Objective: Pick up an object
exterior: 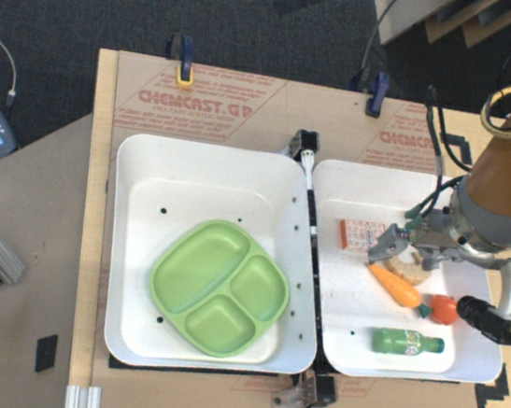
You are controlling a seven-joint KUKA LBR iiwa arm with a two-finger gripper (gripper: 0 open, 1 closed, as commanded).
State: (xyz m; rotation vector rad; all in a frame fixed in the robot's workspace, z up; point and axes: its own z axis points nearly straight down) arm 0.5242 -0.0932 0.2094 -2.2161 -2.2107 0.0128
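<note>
The gripper (404, 250) hangs low over the right bin (348, 348), its metal fingers (384, 245) spread apart with nothing seen between them. Just under it lies a pale, rounded object (407, 269), partly hidden by the fingers, so its form is unclear. Touching that object's near side is an orange carrot (395, 285), long and tapered, lying at a slant. Left of the gripper rests a small red-and-white packet (361, 235). A tomato (443, 310) sits just right of the carrot, and a green bottle (407, 342) lies on its side nearer the front edge. In the left bin (129, 228) rests a green divided plate (219, 287)
</note>
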